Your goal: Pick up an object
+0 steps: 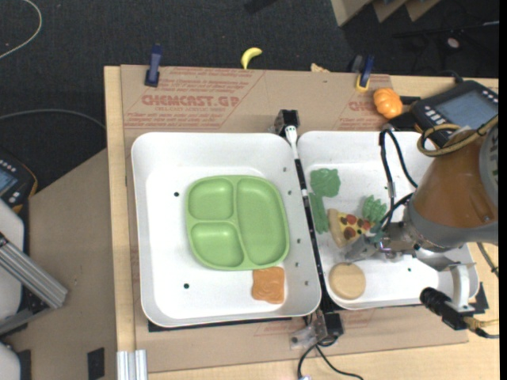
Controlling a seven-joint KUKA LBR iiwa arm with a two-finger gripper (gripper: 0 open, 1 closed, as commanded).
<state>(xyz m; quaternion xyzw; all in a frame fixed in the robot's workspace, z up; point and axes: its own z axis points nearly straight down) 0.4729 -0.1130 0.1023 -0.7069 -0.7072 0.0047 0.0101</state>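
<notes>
The right bin holds a pizza slice, a green leafy piece, a small green broccoli-like piece and a tan round cookie. My gripper hangs low in this bin, just right of and below the pizza slice and above the cookie. The grey arm with its orange band covers the bin's right part. In the left bin lies a green divided plate with an orange toast-like piece in front of it.
Black cables loop over the right bin beside the arm. An orange toy and a yellow banana-shaped toy lie on the cardboard behind the bins. Blue clamps hold the board's far edge.
</notes>
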